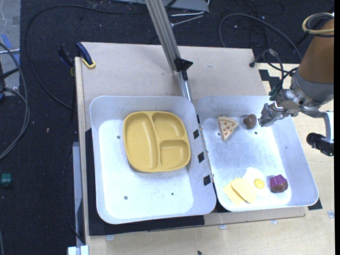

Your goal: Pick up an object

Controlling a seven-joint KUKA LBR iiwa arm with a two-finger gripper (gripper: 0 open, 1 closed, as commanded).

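1. Likely target: small brown round object [249,121], lying on the floor of the right bin [297,158], up near its far edge, just beside the pizza slice toy [227,127] (apart from it, not touching as far as I can see).
2. Gripper [265,117] sits just right of the brown object, low over the bin. Whether the claw is spread or closed I cannot tell; it is too small and dark.
3. Nothing visibly between the claw tips, so the pick is not done. The object is on the bin floor, not lifted.
4. Judgement: approach stage, grasp and lift both left to do.
5. Other candidates in the right bin, near edge: fried egg toy [254,180], yellow cheese slices [237,190] touching it, purple object [278,183] just beside the egg. All well apart from the gripper.
6. Left bin [106,195] holds a yellow divided plate [157,141] (compartments bare), far from the arm.
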